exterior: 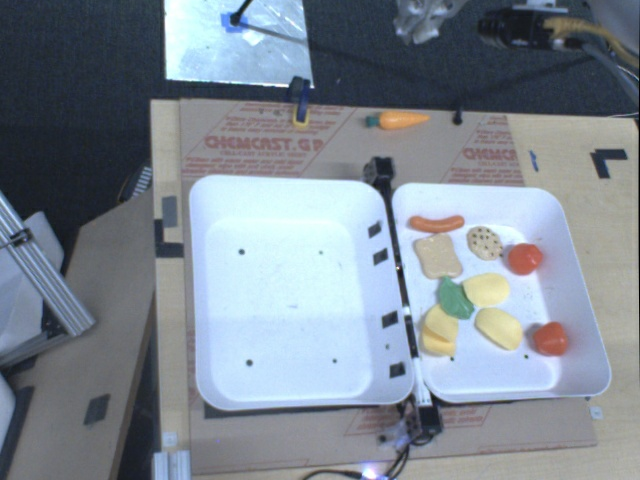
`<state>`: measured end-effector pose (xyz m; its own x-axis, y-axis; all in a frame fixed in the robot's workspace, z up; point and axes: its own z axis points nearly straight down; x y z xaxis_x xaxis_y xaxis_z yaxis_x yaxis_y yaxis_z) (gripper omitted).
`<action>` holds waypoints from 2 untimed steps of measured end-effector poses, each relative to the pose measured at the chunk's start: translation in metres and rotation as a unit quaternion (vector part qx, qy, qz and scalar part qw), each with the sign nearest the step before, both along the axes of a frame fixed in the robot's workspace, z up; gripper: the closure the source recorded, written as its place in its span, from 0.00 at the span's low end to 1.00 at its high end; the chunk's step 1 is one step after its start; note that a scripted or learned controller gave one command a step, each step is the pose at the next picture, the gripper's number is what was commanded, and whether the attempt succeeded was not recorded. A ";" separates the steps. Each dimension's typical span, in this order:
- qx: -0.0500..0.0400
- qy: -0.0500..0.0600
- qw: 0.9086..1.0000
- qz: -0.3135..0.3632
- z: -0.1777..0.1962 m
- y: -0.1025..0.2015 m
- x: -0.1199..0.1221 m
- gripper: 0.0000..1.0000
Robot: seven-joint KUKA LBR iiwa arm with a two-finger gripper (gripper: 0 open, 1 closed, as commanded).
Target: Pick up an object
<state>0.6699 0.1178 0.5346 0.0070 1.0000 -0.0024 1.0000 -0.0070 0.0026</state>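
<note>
The gripper [425, 13] hangs at the top of the frame, right of centre, over dark floor and well apart from both bins; it is blurred and partly cut off by the frame edge, so whether it is open or closed cannot be told, and nothing shows in it.

Below it lies a tan surface [120, 268] bearing a brown board [260, 138] printed in red with "CHEMCAST GP" at upper left; further red writing on the board at upper right and along the lower edge is too small to read.

Two shallow white bins sit side by side on the board. The left bin [215, 208] fills the middle of the frame. The right bin [570, 238] holds toy food: a red-orange sausage [437, 223] near its top edge, a tan bread slice [438, 256] just below it, a round speckled cookie [484, 241] to the right, a red tomato [523, 259] beside that, and a second red tomato [550, 338] toward the lower right. In the middle, a green leaf-like piece [455, 299] touches three yellow pieces [486, 289].

An orange toy carrot [397, 120] lies on the board above the bins, outside both. A silvery sheet [235, 26] lies on the floor at upper left.
</note>
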 end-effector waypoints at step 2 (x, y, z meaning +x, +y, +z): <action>0.000 0.000 1.000 0.001 0.001 -0.132 -0.002 1.00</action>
